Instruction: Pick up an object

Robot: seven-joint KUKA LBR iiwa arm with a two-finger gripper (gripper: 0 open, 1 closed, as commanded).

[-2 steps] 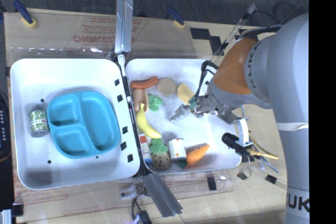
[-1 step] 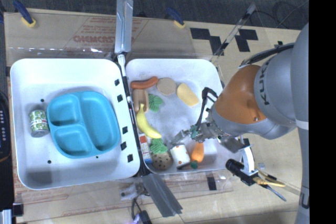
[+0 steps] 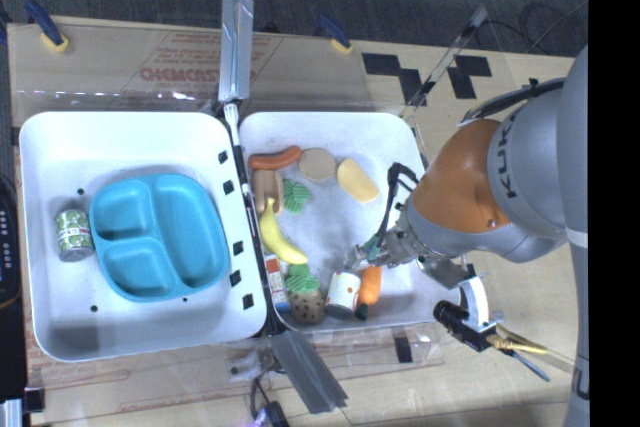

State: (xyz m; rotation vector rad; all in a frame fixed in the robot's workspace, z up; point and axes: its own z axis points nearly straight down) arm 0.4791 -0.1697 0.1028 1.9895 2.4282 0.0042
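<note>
- The gripper point(image 3: 372, 253) hangs low over the right bin point(image 3: 330, 127), near that bin's right wall, below the arm's orange band point(image 3: 455, 185); whether it is clenched or released cannot be told, since the wrist covers it.
- Just at its 6 o'clock lies a carrot point(image 3: 370, 286), orange, close under the gripper tip; contact cannot be made out.
- Beside the carrot, at the gripper's 7 o'clock, stands a small white cup point(image 3: 343, 292) with a red mark.
- Further out at 8 o'clock sit a brown spotted block point(image 3: 308, 307) and a green piece point(image 3: 300, 279) just above it.
- At 9 o'clock a banana point(image 3: 279, 237) lies lengthwise along the bin's left side.
- At 10 o'clock are a green leafy toy point(image 3: 296, 195) and a sausage point(image 3: 274, 158); a tan round bun point(image 3: 318, 164) sits just right of the sausage.
- At 12 o'clock, well apart from the gripper, lies a yellow lemon-like piece point(image 3: 357, 181).
- In the left bin point(image 3: 60, 335) rests a blue divided plate point(image 3: 157, 235), with a small green can point(image 3: 73, 233) touching its left edge.
</note>
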